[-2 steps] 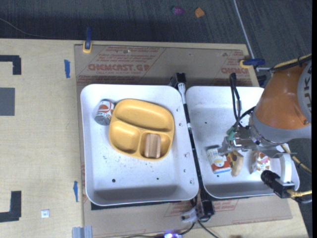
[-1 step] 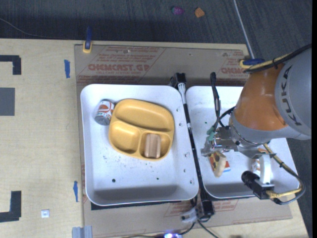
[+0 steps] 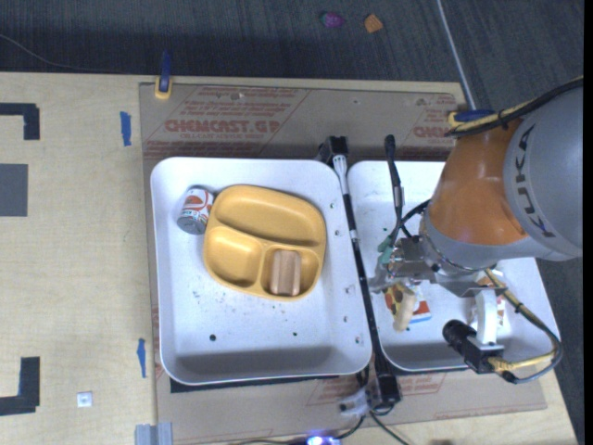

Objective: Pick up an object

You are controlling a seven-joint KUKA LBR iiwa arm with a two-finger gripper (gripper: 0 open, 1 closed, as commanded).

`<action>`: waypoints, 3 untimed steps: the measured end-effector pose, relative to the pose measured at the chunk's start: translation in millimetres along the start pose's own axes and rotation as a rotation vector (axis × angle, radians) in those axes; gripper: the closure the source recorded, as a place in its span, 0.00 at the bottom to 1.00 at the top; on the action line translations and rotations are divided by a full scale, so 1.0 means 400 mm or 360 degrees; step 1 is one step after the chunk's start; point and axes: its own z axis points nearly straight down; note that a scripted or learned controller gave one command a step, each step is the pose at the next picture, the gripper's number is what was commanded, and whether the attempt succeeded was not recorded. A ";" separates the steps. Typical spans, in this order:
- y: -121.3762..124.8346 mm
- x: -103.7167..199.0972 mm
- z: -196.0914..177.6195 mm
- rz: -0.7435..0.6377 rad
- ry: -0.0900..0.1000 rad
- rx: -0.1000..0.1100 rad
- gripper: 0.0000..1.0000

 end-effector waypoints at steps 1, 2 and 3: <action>-0.001 -0.074 0.000 0.0003 -0.0001 0.0001 1.00; 0.000 -0.035 0.000 0.0001 0.0000 0.0000 1.00; -0.003 -0.155 0.001 0.0003 -0.0003 0.0001 1.00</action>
